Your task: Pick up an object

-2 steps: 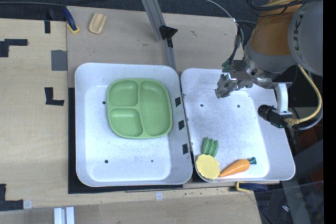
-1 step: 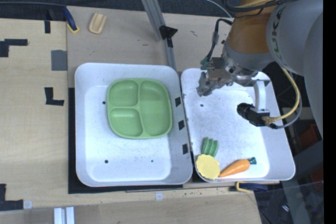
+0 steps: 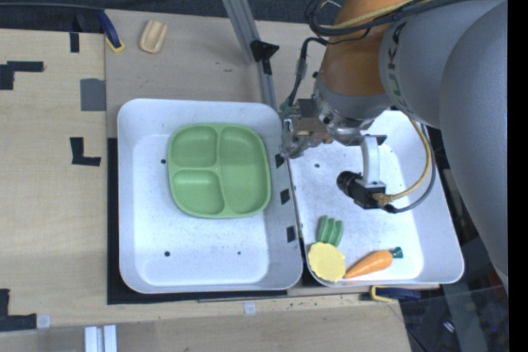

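The grey arm (image 3: 462, 86) fills the right side, smooth and rounded, with its glossy orange band (image 3: 363, 37) above the wrist; part of some dark lettering runs up the grey casing beside the band, too cut off to read. Below it sit two shallow white bins. The left bin (image 3: 140, 202) is speckled plastic with rounded corners and holds a pale green divided plate (image 3: 219, 170), a soft-cornered square with three compartments, lying flat near the bin's upper middle. The right bin (image 3: 437, 251) lies partly under the arm. The gripper (image 3: 299, 138) hangs at the upper left corner of the right bin, right by the wall shared by the two bins; whether it is spread or closed cannot be told, and nothing can be seen held in it. Near the right bin's front edge lie three small toys: an orange carrot (image 3: 369, 263) with a green tip, a round yellow disc (image 3: 327, 261) touching the carrot's point, and a ribbed green piece (image 3: 330, 230) just above the disc.
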`<move>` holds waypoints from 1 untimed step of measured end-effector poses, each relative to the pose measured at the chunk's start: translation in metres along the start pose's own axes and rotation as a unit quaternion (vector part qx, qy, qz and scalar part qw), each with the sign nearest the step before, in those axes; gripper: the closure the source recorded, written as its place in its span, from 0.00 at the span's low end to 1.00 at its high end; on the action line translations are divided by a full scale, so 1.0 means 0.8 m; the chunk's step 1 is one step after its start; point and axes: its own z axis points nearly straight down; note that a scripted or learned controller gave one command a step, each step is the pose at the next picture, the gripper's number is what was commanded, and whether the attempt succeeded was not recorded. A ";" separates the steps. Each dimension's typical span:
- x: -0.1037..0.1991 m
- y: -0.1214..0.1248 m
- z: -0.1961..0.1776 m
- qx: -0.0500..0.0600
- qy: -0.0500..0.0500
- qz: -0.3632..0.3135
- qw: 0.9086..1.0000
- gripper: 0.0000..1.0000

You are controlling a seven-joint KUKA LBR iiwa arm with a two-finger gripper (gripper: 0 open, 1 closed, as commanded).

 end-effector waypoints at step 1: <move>0.064 -0.013 0.012 0.000 0.000 0.000 1.000 1.00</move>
